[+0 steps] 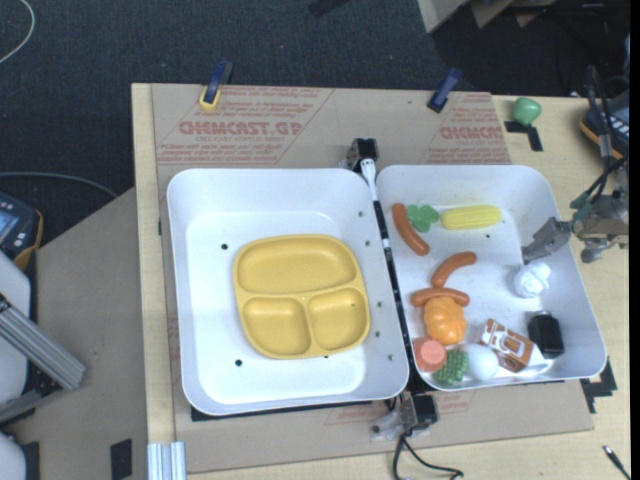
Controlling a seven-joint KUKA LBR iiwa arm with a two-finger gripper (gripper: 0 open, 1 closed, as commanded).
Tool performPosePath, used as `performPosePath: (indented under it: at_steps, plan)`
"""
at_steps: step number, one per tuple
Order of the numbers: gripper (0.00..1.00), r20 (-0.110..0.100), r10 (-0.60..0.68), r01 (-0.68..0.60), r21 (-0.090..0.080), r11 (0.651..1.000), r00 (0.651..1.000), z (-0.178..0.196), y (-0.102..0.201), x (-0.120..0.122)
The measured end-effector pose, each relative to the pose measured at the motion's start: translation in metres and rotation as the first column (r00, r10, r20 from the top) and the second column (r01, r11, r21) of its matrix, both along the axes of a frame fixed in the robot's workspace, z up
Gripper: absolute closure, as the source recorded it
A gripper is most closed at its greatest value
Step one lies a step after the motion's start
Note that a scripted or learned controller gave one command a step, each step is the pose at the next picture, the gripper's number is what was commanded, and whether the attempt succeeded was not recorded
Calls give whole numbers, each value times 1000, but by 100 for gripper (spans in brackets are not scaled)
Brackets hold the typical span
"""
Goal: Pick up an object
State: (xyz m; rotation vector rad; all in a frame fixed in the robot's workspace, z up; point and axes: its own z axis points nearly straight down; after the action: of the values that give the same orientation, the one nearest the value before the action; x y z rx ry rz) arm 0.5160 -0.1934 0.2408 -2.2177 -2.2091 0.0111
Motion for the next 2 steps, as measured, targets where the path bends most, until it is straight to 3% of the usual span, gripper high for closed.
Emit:
performPosePath:
  at_steps: [1,2]
  plan:
    - [0,14,4,-4,-4,1000,1000,7,1,3]
    - [0,7,3,-3,-1,1000,1000,-51,-3,11]
